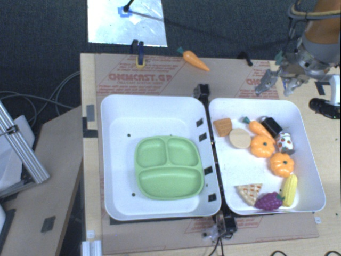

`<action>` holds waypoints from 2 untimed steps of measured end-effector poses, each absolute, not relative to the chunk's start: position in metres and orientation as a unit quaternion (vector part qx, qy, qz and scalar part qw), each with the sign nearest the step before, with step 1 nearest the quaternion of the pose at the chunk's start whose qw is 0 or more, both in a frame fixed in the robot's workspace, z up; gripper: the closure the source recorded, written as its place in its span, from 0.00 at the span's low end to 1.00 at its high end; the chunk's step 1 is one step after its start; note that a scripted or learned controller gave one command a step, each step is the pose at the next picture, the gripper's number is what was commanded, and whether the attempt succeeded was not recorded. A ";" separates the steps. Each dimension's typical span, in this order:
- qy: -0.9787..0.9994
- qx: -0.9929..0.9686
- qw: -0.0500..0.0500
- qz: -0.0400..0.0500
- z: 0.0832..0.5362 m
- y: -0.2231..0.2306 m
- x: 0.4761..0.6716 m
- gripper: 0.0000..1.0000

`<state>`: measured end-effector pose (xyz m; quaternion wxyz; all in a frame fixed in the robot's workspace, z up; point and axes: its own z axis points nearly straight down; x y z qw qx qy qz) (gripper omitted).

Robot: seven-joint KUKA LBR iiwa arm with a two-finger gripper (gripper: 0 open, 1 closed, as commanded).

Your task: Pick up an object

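- My end effector (278,83) hangs above the bench, just beyond the far rim of the right bin (306,122), with its two grey metal fingers spread wide and nothing between them.
- My wrist is rounded grey metal, with the orange band above it at the frame's top right.
- The right bin is a shallow white tub of smooth plastic, and it holds all the toy food.
- Along its far side lie a tan square slice of bread (223,127), a pale round disc (240,139), a small orange carrot (257,128) and a black block (272,126).
- Two ribbed, round orange pumpkins (261,146) (282,164) sit toward the middle, with a white, speckled, lumpy piece (285,141) just beside them.
- At the near side are a triangular pizza slice (249,192), a knobbly purple bunch of grapes (268,201) and a yellow corn cob (289,189), close together.
- The left bin (114,143) holds a glossy green plate (169,167) with three compartments and rounded corners.
- Another tapered orange carrot (194,61) lies on the brown bench (160,78) beyond both bins.
- A crinkled silvery sheet (126,15) lies on the dark floor further off.
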<state>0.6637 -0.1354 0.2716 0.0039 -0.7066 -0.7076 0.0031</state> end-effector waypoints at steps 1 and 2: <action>-0.708 -0.706 -0.001 0.000 0.280 -0.135 0.665 0.00; -0.709 -0.705 -0.001 0.000 0.238 -0.134 0.670 0.00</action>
